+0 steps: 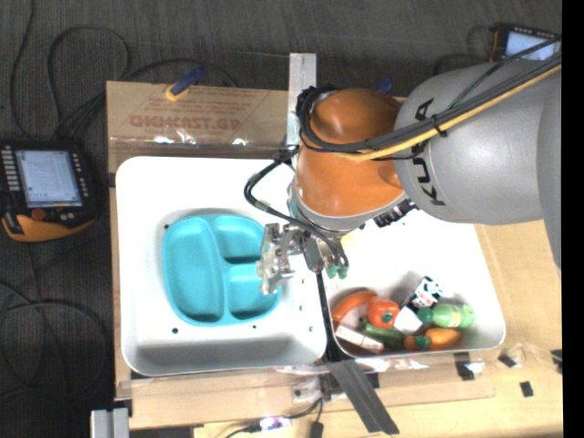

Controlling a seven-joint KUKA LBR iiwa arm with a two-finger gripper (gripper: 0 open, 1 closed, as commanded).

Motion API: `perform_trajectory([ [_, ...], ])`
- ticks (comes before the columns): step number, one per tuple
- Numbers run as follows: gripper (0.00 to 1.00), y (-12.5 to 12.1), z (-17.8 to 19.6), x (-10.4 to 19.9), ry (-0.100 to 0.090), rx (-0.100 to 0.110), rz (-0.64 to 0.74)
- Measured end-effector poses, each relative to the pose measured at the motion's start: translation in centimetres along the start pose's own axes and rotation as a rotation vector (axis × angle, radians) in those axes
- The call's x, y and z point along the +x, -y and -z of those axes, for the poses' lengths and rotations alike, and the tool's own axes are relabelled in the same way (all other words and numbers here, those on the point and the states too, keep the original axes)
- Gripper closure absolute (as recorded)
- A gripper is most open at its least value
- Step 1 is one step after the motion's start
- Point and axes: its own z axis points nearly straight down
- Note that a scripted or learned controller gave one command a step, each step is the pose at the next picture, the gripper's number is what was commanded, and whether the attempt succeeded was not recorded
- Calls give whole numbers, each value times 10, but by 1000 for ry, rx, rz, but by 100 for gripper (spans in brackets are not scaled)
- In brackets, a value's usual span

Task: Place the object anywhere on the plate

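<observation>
Looking down, we see the turquoise divided plate in the left bin. Toy foods are piled in the right bin. The pincer hovers over the plate's right edge; we cannot tell its state.

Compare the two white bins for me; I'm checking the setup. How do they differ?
The left bin holds one turquoise divided plate; the right bin holds a pile of small toy foods. The gripper sits over the left bin's right side, near the plate. Both are shallow, white, side by side.
</observation>
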Motion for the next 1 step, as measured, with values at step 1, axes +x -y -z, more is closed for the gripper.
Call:
perform_trajectory([
  [1,100,-38,23,17,0,-1,-63],
])
